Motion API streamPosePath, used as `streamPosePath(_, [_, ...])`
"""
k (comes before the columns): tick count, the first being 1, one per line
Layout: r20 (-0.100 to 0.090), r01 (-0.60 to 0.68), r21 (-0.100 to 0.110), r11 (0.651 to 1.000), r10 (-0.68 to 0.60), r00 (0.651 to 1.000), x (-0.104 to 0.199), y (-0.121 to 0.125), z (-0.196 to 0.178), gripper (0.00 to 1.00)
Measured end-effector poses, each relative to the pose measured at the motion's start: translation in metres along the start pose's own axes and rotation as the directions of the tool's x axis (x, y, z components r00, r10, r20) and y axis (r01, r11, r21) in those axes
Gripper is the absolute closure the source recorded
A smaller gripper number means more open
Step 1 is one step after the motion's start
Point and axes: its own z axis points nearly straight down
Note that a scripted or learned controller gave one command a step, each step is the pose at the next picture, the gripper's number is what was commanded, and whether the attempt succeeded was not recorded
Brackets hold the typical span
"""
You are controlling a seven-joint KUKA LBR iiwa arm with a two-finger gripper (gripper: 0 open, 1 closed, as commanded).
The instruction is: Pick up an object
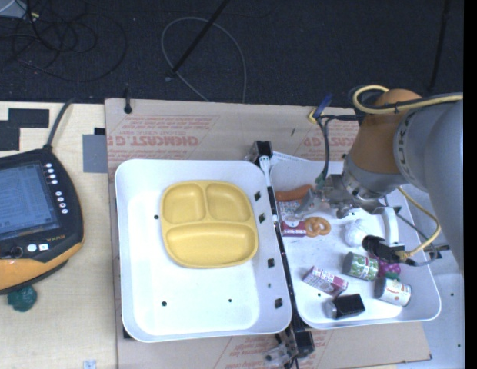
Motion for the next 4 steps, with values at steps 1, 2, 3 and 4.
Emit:
streamPosePath(1, [0.000,0.005,0.010,1.000,-0.005,1.000,-0.007,0.024,0.002,0.00])
streamPosePath(2, [-0.002,0.002,0.013,1.000,-0.002,1.000,-0.034,-0.045,0.006,0.00])
streamPosePath(3, [-0.003,0.002,0.012,1.000,-0.002,1.000,-0.033,-0.104,0.005,0.00])
streamPosePath(4, [-0.003,0.004,0.011,1.000,-0.004,1.000,-0.003,-0.047,0.006,0.00])
